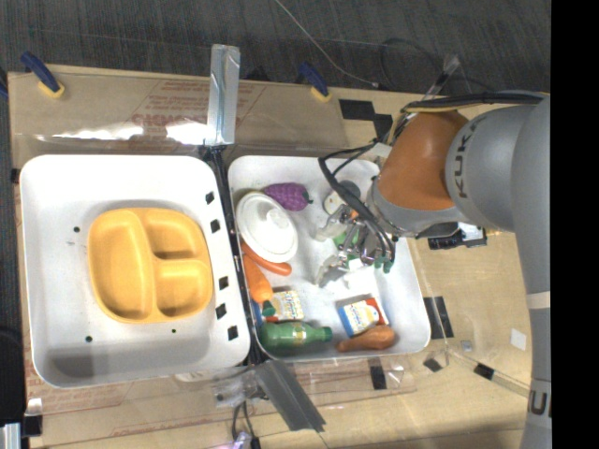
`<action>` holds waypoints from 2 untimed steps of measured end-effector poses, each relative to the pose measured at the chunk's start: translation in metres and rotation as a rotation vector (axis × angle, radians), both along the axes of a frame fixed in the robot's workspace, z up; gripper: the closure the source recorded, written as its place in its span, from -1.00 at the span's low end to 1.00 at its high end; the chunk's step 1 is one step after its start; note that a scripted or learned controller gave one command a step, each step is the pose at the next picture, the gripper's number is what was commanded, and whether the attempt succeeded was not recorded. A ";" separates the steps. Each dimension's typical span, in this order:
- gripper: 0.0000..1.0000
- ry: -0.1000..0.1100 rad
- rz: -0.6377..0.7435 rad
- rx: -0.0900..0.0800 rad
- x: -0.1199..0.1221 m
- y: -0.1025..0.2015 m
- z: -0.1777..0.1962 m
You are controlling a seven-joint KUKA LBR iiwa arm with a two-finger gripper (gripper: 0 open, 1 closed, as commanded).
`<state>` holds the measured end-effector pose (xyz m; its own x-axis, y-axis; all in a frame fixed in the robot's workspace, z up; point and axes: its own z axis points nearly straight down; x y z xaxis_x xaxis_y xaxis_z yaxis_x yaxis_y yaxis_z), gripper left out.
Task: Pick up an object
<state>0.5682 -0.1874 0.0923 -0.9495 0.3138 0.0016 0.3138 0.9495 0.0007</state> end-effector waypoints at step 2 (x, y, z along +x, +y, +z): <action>1.00 0.003 -0.149 -0.001 -0.002 0.072 0.009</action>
